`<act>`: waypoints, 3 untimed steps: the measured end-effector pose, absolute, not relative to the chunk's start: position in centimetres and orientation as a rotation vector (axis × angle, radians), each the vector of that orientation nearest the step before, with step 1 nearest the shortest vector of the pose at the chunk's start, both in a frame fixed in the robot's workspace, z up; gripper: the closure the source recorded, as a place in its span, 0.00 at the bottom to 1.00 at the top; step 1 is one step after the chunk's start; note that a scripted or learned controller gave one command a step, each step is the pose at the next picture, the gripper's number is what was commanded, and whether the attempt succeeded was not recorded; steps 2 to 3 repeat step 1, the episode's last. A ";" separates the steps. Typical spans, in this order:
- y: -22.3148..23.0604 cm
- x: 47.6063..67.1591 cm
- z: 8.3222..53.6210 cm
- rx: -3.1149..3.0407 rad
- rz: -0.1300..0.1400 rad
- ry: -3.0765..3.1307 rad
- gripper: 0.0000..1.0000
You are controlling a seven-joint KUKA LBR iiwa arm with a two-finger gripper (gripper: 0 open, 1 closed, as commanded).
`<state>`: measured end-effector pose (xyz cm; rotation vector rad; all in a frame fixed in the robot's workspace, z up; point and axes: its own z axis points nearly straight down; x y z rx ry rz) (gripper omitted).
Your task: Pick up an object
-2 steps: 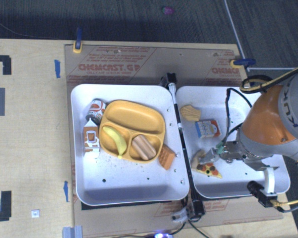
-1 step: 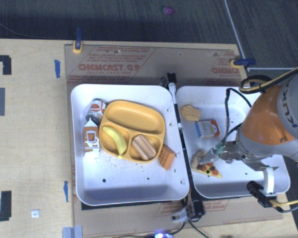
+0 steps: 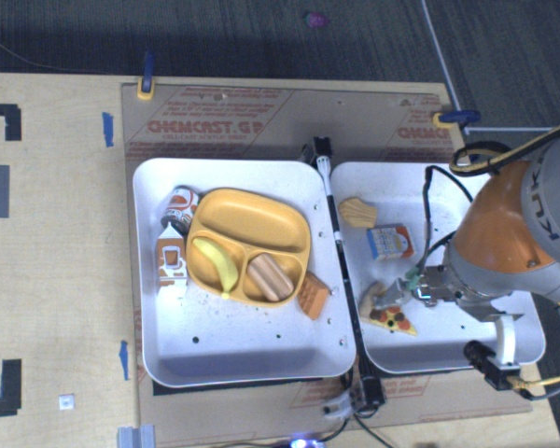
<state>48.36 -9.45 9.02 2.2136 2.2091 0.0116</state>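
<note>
Pizza slice (image 3: 392, 320) was what we took for the task's thing, lying in the right bin (image 3: 532, 348) toward its front left corner. Its long axis seemed to run left to right, tip pointing right, though it was small and blurred. We saw the gripper (image 3: 413, 286) just above and right of it, close, perhaps touching; the wrist hid its fingertips, so we could not tell how it stood or whether it held anything. A greyish object (image 3: 378, 297) beside the slice stayed unclear to us. In the left bin (image 3: 159, 343) a yellow tray (image 3: 252, 217) sat near the back.
</note>
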 end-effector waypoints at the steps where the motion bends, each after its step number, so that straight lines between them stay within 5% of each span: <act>1: -9.5 48.4 9.0 2.214 0.012 2.210 0.00; 3: -9.5 48.4 9.0 2.214 0.012 2.210 0.00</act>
